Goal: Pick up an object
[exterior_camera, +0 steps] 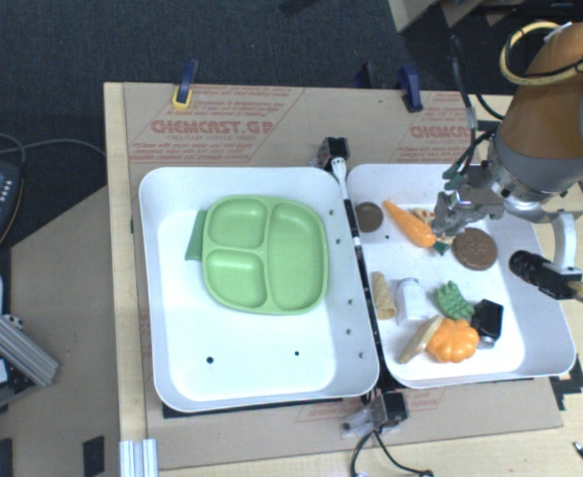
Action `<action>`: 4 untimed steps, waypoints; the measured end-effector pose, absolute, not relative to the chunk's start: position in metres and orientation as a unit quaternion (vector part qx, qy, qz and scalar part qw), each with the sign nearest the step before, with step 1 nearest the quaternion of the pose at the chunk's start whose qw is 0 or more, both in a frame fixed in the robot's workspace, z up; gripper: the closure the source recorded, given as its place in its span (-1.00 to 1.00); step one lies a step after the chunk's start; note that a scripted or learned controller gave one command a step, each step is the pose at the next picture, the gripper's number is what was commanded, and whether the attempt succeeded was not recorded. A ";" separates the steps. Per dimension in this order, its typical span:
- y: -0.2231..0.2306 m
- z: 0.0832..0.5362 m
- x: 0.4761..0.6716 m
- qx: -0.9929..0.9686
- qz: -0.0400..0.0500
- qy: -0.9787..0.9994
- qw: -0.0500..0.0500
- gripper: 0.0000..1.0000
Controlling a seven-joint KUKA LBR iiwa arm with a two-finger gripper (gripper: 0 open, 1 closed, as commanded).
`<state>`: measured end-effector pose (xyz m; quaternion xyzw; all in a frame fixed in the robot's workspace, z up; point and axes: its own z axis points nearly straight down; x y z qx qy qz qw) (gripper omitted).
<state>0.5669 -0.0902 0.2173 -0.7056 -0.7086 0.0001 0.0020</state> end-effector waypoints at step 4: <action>-0.031 0.234 0.546 -0.707 0.000 -0.707 0.001 1.00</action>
